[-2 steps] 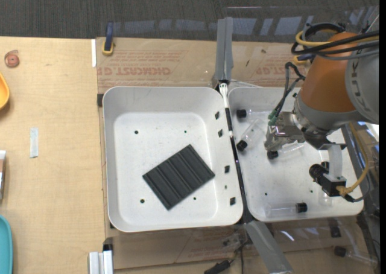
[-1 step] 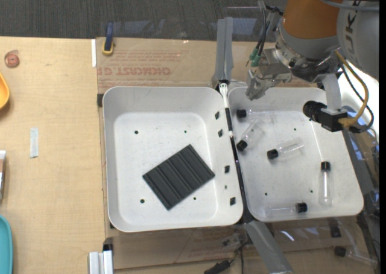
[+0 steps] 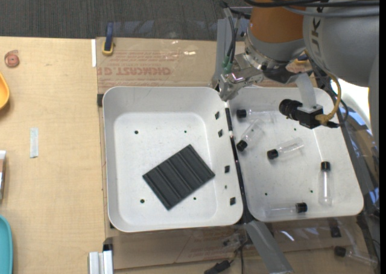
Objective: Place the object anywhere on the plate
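The tool [image 3: 230,86] hung over the far rim where the two white bins met, just above the dividing wall. Whether it was open or closed could not be told from this slanted view, and nothing could be seen in its grasp. The arm [image 3: 283,7] rose behind it toward the upper right, with a black cable fitting [image 3: 300,111] dangling just to the right of the tool.

The dark ribbed plate [image 3: 179,176] lay flat and turned at an angle on the floor of the left bin [image 3: 114,146], well apart from the tool, nearer the camera and to its left.

The clear vials with black caps lay in the right bin [image 3: 347,200], on the tool's other side. One vial [image 3: 247,135] lay nearest the tool, beside the dividing wall. A second vial [image 3: 285,149] lay further right, a third vial [image 3: 325,183] near the right wall, and a fourth vial [image 3: 285,209] along the near rim, farthest from the tool.
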Robot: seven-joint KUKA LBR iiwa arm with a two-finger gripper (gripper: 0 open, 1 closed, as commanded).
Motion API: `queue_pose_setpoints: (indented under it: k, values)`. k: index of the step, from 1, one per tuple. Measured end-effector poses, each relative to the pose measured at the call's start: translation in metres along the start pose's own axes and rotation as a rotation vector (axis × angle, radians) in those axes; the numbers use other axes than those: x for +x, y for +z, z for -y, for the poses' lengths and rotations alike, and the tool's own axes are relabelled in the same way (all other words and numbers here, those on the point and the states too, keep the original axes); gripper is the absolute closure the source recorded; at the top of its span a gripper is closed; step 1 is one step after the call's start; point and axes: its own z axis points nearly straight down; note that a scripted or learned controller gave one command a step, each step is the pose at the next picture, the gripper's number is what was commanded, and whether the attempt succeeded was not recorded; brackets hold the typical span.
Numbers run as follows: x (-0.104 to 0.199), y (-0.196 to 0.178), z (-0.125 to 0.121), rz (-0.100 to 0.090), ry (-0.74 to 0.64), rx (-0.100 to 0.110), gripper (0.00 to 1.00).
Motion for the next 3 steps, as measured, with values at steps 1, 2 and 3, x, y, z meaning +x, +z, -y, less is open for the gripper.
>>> queue_pose_setpoints:
  k: [1,2,3]
  values:
    - [-0.010,-0.036,0.041,0.001,-0.300,-0.002,1.00]
    - [0.059,0.024,0.088,-0.001,-0.411,0.000,1.00]
    - [0.058,0.024,0.088,0.000,-0.411,-0.001,0.00]
